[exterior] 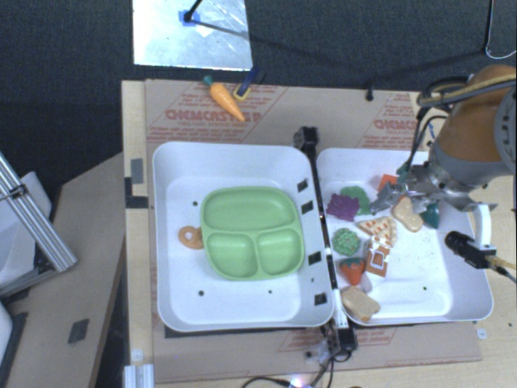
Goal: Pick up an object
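Several small plastic toy foods (367, 237) lie heaped in the right-hand white bin (452, 301), and that heap is your landmark. You have the gripper (408, 196) down at the heap's upper right edge, just beside a tan, bread-shaped piece (407, 215), likely because it lies apart at the rim. You cannot tell how the jaws stand. A green divided tray (250, 231) sits well left of the heap.

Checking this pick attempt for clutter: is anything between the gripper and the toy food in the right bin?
Nothing visible stands between them. The gripper is already down among the toys in the right bin, right over a tan bread-like piece. Neighbours crowd close: a pizza slice to its left, a green leafy piece beyond.
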Motion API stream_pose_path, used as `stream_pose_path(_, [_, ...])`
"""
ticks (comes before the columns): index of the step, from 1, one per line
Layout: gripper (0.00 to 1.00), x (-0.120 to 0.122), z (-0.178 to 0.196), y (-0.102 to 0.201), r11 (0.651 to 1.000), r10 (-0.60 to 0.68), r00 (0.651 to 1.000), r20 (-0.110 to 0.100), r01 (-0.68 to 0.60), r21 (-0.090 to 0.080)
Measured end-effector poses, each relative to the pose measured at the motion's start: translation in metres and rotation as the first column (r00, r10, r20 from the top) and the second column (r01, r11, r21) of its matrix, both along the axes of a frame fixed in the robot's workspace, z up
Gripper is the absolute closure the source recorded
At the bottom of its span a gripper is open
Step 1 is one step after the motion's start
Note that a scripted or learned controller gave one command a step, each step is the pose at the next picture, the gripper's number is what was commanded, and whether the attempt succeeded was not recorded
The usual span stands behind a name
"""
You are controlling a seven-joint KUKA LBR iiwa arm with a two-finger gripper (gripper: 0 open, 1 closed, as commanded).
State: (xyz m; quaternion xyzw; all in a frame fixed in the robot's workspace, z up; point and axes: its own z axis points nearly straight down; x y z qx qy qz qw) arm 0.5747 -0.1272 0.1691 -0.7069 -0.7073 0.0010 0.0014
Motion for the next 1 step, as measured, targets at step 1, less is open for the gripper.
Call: stream_pose_path(1, [0.0, 0.005, -0.0519, -0.0084, 1.0, 0.0, 1.0, 0.0, 0.0, 0.0])
